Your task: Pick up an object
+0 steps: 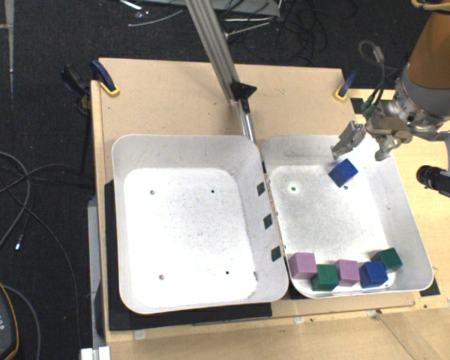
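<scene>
End effector (pixel 366 145) over upper right of right bin (pixel 405 201), fingers spread, nothing pinched. Blue cube (pixel 343 172) just below the left finger (pixel 347 139), tilted on a corner, apart from both fingers; can't tell if resting on the bin floor. Clustered along right bin's near edge: purple cube (pixel 304 264), green cube (pixel 327 276), second purple cube (pixel 349 271), second blue cube (pixel 373 274), second green cube (pixel 389 259); left bin (pixel 135 201) alongside on bench (pixel 172 96).
</scene>
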Robot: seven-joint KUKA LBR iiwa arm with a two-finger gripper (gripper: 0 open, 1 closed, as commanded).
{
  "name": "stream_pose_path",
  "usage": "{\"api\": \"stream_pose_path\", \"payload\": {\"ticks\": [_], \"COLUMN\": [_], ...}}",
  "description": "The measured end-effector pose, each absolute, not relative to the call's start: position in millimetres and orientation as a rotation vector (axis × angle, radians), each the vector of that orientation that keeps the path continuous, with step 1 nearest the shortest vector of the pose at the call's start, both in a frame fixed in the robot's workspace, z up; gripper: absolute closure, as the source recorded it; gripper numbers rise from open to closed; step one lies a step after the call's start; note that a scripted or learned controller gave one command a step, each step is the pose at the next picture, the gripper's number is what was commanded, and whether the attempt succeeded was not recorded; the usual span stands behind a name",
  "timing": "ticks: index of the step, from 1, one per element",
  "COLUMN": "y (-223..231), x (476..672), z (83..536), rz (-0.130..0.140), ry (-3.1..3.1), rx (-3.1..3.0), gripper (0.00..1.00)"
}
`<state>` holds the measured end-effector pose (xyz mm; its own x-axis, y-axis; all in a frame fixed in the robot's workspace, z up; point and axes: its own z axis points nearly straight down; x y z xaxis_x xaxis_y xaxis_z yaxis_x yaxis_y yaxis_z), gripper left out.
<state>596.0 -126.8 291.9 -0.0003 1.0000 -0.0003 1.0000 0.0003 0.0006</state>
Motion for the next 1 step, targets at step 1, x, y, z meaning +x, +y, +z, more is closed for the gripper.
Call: {"api": "stream_pose_path", "payload": {"ticks": [1], "y": [-177.8], "x": [594.4], "z": [230.0], "rz": [-0.009], "ry": [2.218], "rx": [2.229], "gripper": [0.0]}}
